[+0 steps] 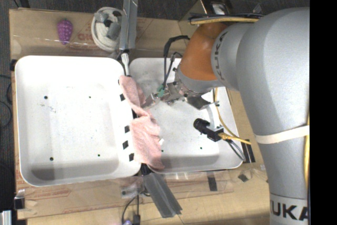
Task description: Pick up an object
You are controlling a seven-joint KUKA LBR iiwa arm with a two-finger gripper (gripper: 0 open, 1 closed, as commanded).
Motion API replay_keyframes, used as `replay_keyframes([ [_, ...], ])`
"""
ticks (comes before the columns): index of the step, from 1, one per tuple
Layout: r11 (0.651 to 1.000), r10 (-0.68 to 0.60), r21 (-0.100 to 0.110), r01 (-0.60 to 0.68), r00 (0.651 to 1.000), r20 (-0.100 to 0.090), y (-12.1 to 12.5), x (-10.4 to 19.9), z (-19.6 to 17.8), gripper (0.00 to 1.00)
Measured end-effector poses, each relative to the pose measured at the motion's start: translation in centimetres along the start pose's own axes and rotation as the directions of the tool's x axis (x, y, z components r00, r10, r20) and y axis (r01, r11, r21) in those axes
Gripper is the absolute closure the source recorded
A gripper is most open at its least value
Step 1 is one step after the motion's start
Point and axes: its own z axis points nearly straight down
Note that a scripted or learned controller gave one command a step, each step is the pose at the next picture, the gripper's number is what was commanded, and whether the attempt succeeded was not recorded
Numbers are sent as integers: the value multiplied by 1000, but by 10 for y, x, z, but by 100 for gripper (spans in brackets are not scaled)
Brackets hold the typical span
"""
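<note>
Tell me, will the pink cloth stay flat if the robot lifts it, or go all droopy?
Probably droopy. The pink cloth lies crumpled and draped over the wall between the two bins, so it looks soft and would likely hang and stretch out from one pinch. It seems light, and a trailing end might drag or snag on that wall.

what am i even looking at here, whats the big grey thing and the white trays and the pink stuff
The big grey thing is a robot arm with an orange band, seen from a camera fixed above the bench, looking down at a slant. It reaches in from the right over two shallow white bins. Its gripper is down in the right bin; I cannot tell whether it holds anything. The pink stuff is a cloth draped over the divide between the left bin and the right one. Behind the bins lie a small purple object and a white coiled item.
</note>
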Motion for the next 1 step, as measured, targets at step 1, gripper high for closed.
replay_keyframes([
  [1, 996, 86, -2, -86, 996, 1, -58, 62, -100, 0],
])
